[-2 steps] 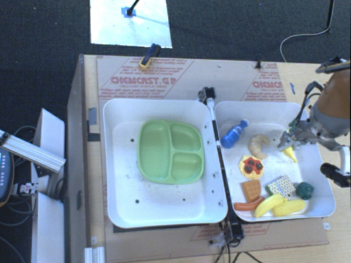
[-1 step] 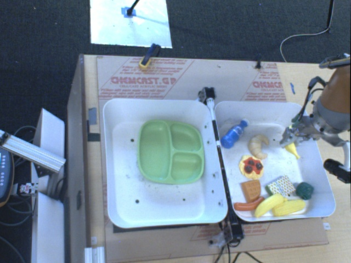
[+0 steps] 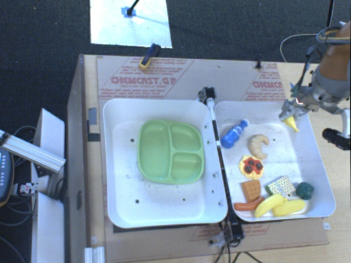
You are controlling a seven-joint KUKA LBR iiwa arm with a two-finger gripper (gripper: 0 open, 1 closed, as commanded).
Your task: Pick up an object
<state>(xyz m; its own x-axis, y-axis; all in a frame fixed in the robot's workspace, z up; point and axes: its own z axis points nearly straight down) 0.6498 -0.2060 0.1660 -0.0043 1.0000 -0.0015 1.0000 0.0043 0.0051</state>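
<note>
While poised over the right bin's (image 3: 321, 163) far corner, the gripper (image 3: 292, 118) is seen closed on a small yellow piece (image 3: 292, 124); remaining toys are left below-left of it.

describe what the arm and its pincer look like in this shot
The arm is grey with an orange band above the wrist. A thin pale cable loops beside it. The pincer is a small grey metal unit with a tiny reddish light on it and something yellow at its tip.
</note>
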